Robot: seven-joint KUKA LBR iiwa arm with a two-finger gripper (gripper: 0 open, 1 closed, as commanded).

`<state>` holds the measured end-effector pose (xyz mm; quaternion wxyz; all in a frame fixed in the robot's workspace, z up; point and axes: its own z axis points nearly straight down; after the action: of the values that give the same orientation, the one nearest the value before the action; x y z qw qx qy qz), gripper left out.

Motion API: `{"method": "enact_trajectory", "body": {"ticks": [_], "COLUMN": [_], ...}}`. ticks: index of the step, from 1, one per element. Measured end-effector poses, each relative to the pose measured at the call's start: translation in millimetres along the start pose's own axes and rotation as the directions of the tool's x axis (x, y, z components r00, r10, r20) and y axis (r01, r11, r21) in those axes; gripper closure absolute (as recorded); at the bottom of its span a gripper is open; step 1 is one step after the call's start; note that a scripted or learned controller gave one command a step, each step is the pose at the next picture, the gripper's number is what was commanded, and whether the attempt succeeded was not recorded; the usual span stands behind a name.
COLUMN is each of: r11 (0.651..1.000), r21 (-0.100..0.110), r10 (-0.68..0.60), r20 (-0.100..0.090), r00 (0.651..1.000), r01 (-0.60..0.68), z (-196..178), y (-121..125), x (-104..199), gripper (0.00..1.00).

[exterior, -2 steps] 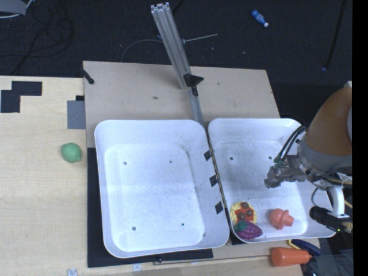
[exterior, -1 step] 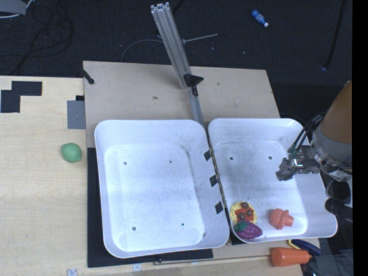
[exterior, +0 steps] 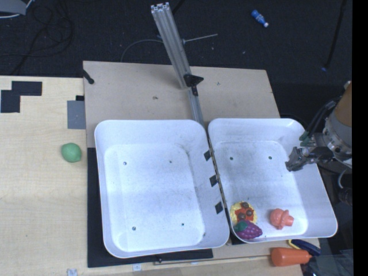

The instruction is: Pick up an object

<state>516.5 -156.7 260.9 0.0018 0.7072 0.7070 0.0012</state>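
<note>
In the right bin (exterior: 261, 171), near its front edge, lie a yellow toy with red and dark spots (exterior: 242, 212), a purple grape-like toy (exterior: 249, 230) touching it, and a small salmon-pink toy (exterior: 280, 218) a little to their right. My gripper (exterior: 294, 162) hangs at the right bin's right rim, well behind the toys and apart from them. I see nothing between its fingers. The arm reaches in from the right edge.
The left bin (exterior: 152, 186) sits beside the right one, with black clips along their shared wall. A green ball (exterior: 72, 152) rests on the bench at left. An orange toy (exterior: 288, 256) lies outside the right bin's front edge. A metal rail (exterior: 175, 45) stands behind the bins.
</note>
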Motion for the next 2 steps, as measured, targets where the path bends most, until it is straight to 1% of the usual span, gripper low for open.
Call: {"method": "enact_trajectory", "body": {"ticks": [1, 2], "r11": [1.000, 1.000], "r21": [0.005, 0.004], "r10": [-0.005, -0.004], "r20": [-0.002, -0.001], "r00": [1.000, 1.000], "r01": [0.005, 0.004], "z": [9, 4], "y": [20, 35], "x": [58, 111], "gripper": [1.00, 1.00]}}
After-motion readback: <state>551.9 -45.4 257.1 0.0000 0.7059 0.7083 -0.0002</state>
